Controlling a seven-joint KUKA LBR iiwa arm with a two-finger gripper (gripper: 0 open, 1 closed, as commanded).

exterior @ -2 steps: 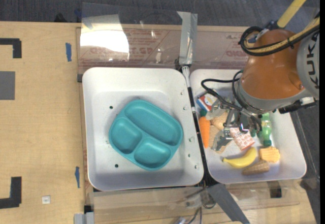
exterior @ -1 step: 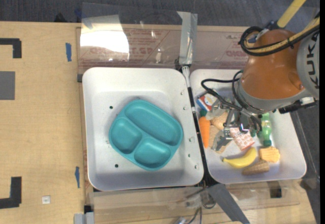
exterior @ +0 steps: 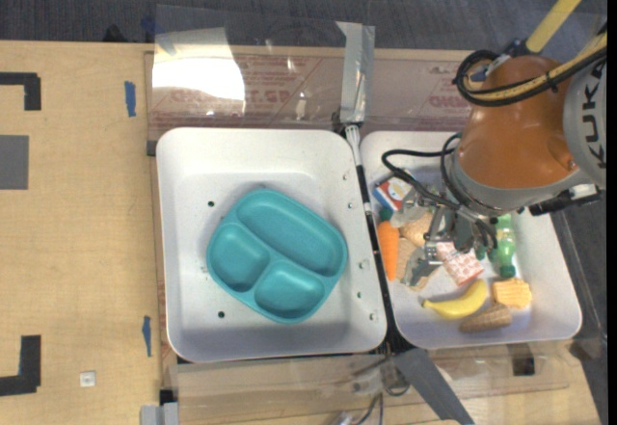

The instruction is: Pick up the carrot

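- wooden bench (exterior: 67, 221) carries 2 shallow white bins side by side; behind them stands a clear plastic sheet (exterior: 260, 76) with a strip of grey tape.
- left bin (exterior: 183, 172) holds a teal plate (exterior: 278, 254) with 3 compartments, lying flat near the middle.
- right bin (exterior: 559, 307) holds the small things: the carrot (exterior: 388, 250), a banana (exterior: 458, 300), a corn cob (exterior: 512, 293), a green bottle (exterior: 504, 250), a red and white packet (exterior: 461, 264) and a brownish piece (exterior: 485, 319) near the front wall.
- the carrot lies flat along the left wall of the right bin, just beside the divider, its long side running from back to front. its back end is near a colourful packet (exterior: 390, 192).
- the gripper (exterior: 436, 245) hangs low over the middle of the right bin, to the right of the carrot and apart from it. nothing is seen between the fingers; whether they are spread or pressed together i cannot tell, because cables and clutter cover them.
- judgement on handling: the carrot looks like a toy, so probably light, stiff and rather smooth. it may slip or roll if it is pinched near the narrow tip.
- best place to hold seems the thick middle part, with the fingers across the short width.
- the bin wall is very near on 1 side, so the finger on that side has little room; this could make the try fail.
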